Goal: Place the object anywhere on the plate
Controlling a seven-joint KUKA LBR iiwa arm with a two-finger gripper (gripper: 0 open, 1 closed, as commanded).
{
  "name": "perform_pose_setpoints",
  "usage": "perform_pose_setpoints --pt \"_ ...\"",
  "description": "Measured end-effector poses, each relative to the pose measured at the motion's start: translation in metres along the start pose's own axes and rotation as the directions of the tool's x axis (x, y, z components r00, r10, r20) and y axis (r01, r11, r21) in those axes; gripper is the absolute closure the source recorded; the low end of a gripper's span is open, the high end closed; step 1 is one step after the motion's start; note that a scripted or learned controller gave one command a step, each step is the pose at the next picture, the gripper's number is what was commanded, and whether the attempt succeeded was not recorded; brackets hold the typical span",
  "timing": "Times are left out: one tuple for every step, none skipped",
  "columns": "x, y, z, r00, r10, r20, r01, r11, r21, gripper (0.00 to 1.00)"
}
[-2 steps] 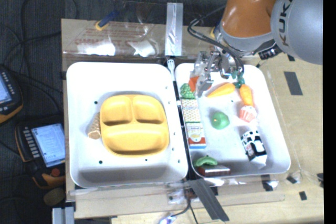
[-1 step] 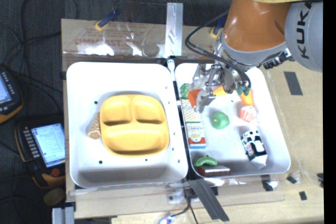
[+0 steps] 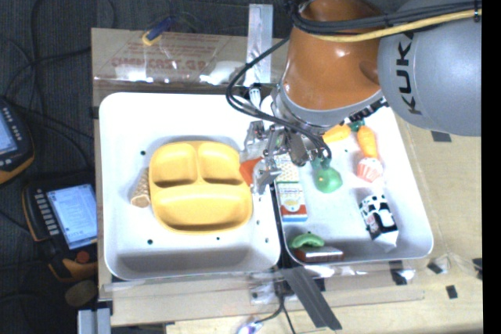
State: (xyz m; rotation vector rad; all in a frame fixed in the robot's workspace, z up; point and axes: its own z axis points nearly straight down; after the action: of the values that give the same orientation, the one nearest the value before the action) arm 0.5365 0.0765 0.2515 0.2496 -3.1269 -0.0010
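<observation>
A yellow divided plate (image 3: 200, 185) lies in the left bin (image 3: 125, 246). My gripper (image 3: 268, 156) hangs over the wall between the two bins, just off the plate's right edge. A small red-orange object (image 3: 249, 170) shows right beside the gripper, at the plate's right rim; whether it is held is hidden by the wrist. The arm's orange band (image 3: 333, 59) covers the back of the right bin.
An ice-cream cone toy (image 3: 141, 188) lies against the plate's left side. The right bin (image 3: 415, 235) holds a juice carton (image 3: 290, 199), a green pear (image 3: 328, 181), a carrot (image 3: 365, 139), a pink cupcake (image 3: 369, 167), a cow-patterned carton (image 3: 378, 217) and a green-and-brown item (image 3: 311, 245).
</observation>
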Motion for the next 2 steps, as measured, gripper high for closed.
perform_pose_setpoints --pt "-0.011 0.0621 -0.0244 0.992 0.126 0.001 -0.126 0.992 0.001 1.0" --pt "-0.011 0.0621 -0.0244 0.992 0.126 0.001 -0.126 0.992 0.001 0.0"
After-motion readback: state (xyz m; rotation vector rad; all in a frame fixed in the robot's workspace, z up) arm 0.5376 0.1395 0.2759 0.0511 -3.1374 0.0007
